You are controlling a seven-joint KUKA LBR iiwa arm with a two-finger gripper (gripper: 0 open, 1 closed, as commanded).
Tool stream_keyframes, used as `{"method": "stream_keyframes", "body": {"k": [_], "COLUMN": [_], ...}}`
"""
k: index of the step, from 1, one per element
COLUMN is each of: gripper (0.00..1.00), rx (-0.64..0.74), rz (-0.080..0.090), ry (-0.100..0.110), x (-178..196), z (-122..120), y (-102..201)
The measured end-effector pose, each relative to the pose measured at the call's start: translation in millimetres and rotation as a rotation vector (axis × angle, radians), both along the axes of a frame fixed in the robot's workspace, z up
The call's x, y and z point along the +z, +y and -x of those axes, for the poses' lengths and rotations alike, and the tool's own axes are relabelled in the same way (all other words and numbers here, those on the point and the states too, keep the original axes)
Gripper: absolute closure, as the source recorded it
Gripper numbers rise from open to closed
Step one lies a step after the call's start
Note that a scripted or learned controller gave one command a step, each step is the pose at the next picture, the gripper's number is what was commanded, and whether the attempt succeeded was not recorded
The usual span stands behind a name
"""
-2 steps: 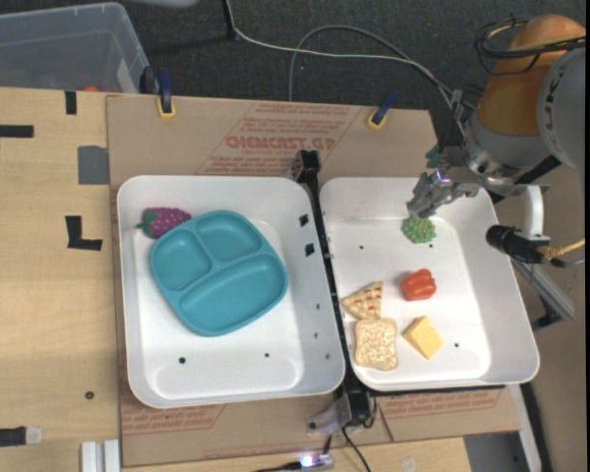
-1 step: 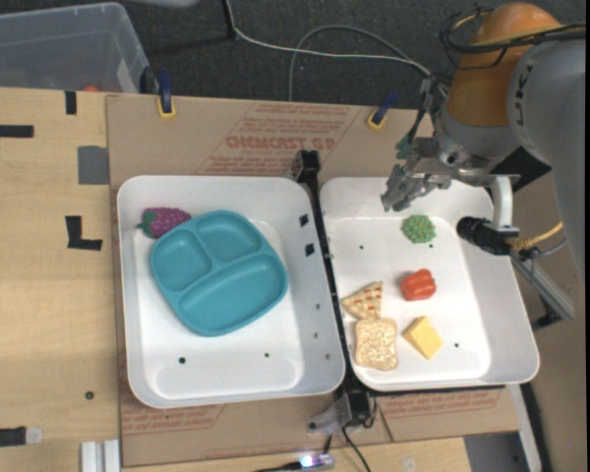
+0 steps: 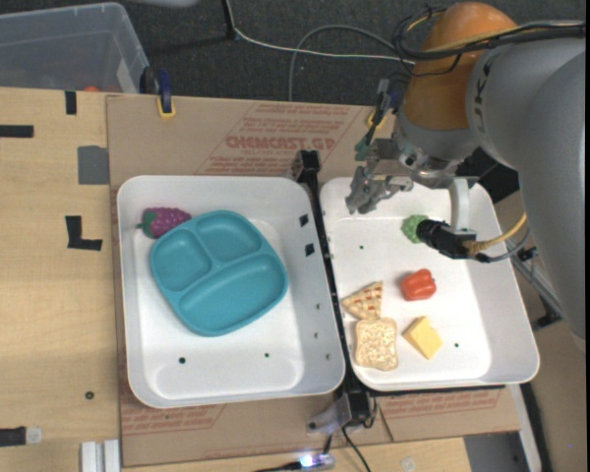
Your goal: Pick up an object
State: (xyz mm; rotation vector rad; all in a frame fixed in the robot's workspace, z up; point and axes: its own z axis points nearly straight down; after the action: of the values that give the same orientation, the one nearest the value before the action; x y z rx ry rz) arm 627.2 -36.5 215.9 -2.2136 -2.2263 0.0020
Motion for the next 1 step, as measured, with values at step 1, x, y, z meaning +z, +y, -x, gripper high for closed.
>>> {"method": "stream_keyframes", "body": {"k": [1], "gripper": [1.0], "rx": [0.0], "rz": [0.0], "ry": [-0.001], "x": [-5.7], "z": [-5.8], "y": [46.0]}}
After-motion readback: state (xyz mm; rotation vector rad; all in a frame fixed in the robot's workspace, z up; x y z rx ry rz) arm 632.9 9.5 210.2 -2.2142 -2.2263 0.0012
